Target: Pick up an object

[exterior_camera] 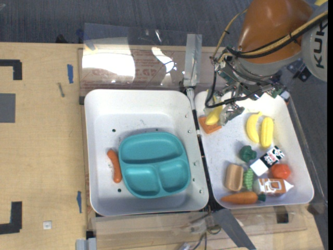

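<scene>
The arm's jaws point(229, 111) hang low over the far left corner of the right bin point(302, 189), under the orange band point(270, 14) and a tangle of cables. Whether they are released or clenched, I cannot tell: the wrist and its fittings cover the tips from this slant.

Just beside the jaws, on their left and a little nearer the camera, lies a small yellow and orange toy point(210, 121), resting against the bin's left wall. It looks like the thing being gone for, but nothing shows it lifted, and it seems to sit on the bin floor. So the pick is not yet done as far as can be judged; the approach appears made, and the closing and the lift are left.

The other candidates lie on the near side of the jaws, apart from them: a pair of bananas point(259, 129) just to their right, then a green piece point(247, 153), a black and white carton point(273, 156), a tomato point(281, 171), a bread roll point(234, 177), a small orange box point(274, 186) and a carrot point(239, 197) along the near edge.

Well to the left of the jaws, the left bin point(99, 108) holds a teal divided tray point(154, 163) with a sausage point(115, 165) just beside it. Both bins stand on the worktop point(36, 139).
</scene>
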{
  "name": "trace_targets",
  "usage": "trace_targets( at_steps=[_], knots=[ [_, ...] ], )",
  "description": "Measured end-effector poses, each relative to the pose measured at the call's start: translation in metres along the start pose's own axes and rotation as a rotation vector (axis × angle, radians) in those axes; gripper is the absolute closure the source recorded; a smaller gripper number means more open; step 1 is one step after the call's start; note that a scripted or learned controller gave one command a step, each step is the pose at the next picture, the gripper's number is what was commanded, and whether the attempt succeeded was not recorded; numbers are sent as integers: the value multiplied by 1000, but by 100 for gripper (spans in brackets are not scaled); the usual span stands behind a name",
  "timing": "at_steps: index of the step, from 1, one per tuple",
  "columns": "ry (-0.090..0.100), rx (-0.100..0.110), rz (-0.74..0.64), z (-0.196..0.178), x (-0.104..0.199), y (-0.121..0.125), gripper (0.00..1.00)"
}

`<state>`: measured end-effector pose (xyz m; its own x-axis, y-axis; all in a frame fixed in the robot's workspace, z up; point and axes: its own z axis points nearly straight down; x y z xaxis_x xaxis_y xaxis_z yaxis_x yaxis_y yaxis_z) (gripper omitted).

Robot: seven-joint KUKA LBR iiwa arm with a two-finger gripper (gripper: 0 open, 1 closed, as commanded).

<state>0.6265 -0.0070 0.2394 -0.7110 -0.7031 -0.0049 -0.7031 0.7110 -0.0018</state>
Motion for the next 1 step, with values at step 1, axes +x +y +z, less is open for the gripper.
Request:
trace_targets(
  at_steps=[1],
  knots=[
    [-6, 2, -102, -19, -62, 3, 100]
  ],
)
